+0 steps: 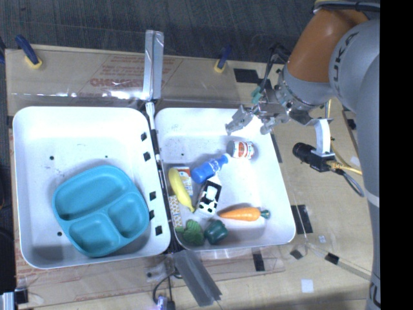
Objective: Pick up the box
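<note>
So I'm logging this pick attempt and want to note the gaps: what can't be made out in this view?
- The box: the banana lies over it, so only its edges show in the camera view; its print is too small to read.
- The gripper: blurred in the camera view, so its finger state is unclear.
- The arm: cut off by the frame's top and right.

Arm (348, 50) reaching from right; pincer (250, 121) splayed, nothing between fingers.

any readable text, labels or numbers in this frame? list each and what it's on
None can be read.
Red print on the cardboard behind the bins: too blurred.
Label on the small can: red and white, too small.
Side of the box under the banana: printing too small.
</note>
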Available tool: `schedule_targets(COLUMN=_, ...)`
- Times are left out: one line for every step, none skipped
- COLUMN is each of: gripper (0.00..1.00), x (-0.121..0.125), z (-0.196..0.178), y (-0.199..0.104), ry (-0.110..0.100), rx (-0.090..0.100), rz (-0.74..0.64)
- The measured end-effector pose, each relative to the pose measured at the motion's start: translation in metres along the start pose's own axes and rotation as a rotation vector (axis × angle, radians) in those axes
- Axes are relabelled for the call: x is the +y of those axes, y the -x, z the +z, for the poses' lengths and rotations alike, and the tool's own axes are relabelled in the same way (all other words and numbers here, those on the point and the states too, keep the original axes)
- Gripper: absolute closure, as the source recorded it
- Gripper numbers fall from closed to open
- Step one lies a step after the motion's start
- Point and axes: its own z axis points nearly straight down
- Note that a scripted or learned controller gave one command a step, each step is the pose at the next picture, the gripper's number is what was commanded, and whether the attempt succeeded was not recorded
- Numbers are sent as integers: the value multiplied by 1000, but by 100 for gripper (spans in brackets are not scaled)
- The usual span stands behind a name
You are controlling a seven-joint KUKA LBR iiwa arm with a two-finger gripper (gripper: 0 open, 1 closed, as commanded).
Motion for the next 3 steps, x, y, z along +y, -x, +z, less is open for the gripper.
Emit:
schedule_targets(gripper=0, x=-15, z=139, y=-22, ry=-1, rx=0, rz=-45)
schedule_targets(gripper=0, x=-26, z=152, y=-68, ry=14, rx=-9, rz=-340)
schedule_targets(gripper=100, x=-24, z=141, y=-67, ry=18, rx=-13, rz=-345)
